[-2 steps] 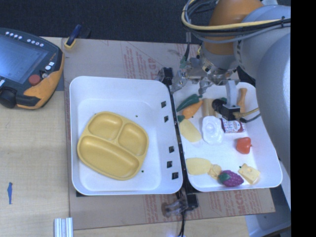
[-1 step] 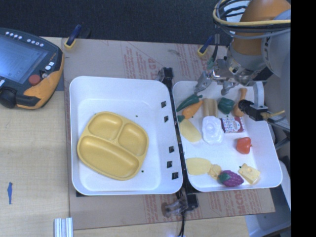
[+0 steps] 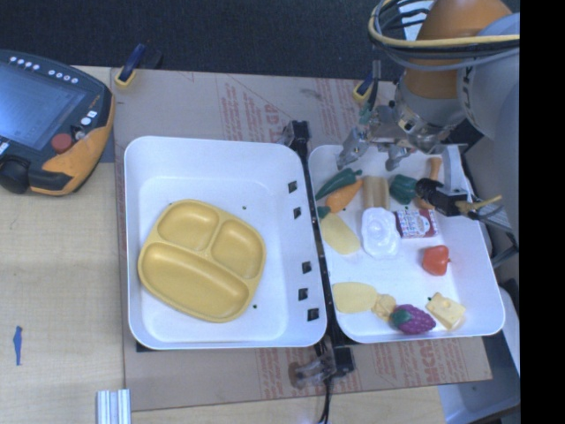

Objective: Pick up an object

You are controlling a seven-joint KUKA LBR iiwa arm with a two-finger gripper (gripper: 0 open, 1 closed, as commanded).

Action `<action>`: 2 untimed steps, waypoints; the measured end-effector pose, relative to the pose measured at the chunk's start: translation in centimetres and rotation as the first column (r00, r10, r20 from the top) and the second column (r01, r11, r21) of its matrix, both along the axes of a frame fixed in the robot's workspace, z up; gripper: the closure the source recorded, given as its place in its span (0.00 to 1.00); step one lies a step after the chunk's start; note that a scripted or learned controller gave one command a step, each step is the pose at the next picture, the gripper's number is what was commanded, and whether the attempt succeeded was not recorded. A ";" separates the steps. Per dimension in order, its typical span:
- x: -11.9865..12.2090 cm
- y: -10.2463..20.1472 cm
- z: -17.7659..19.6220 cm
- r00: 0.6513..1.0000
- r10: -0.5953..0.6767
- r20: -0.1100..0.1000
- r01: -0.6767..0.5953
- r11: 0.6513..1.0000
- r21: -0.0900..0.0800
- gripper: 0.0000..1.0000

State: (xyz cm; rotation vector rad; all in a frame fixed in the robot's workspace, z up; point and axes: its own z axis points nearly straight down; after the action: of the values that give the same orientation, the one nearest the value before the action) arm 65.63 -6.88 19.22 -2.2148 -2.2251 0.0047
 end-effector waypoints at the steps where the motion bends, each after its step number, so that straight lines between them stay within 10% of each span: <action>1: 0.0 3.3 0.0 1.000 0.003 -0.001 -0.003 1.000 0.001 0.00; 2: -4.2 5.8 -0.1 1.000 0.003 -0.004 -0.003 1.000 0.000 0.00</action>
State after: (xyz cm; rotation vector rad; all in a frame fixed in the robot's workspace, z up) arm 61.44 -1.08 19.16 -2.2086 -2.2265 0.0091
